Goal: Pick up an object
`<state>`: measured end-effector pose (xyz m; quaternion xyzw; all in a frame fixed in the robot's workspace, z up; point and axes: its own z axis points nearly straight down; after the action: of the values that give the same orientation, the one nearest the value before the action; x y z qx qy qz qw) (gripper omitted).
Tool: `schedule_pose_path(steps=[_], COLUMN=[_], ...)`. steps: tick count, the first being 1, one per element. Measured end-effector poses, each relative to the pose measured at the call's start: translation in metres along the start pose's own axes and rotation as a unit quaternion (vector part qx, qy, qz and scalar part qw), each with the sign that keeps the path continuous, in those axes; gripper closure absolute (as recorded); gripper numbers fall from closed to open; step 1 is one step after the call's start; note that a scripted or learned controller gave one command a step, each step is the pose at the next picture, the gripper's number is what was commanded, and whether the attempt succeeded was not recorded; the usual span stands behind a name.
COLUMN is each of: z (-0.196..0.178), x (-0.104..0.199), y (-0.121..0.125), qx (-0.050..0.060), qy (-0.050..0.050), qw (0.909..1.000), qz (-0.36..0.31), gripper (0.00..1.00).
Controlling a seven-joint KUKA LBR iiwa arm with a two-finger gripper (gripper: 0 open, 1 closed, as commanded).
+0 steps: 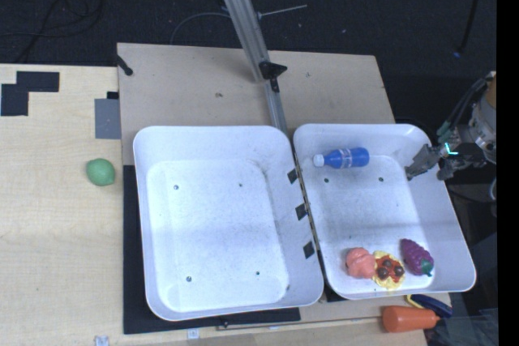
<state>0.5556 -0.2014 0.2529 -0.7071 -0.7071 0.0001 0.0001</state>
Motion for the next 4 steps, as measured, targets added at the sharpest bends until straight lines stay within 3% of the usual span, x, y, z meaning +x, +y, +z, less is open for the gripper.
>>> schedule_pose_path(steps=[1,3,4], z=[0.0,0.124,0.162], x=[0.0,0.001,0.001], y=[0.0,-0.005,-0.005], qx=[0.0,0.003,0.0], qy=[0.0,0.001,0.0], qw=[1.0,1.0,1.0], qz=[0.0,0.0,0.0], gripper=[0.0,0.0,0.0])
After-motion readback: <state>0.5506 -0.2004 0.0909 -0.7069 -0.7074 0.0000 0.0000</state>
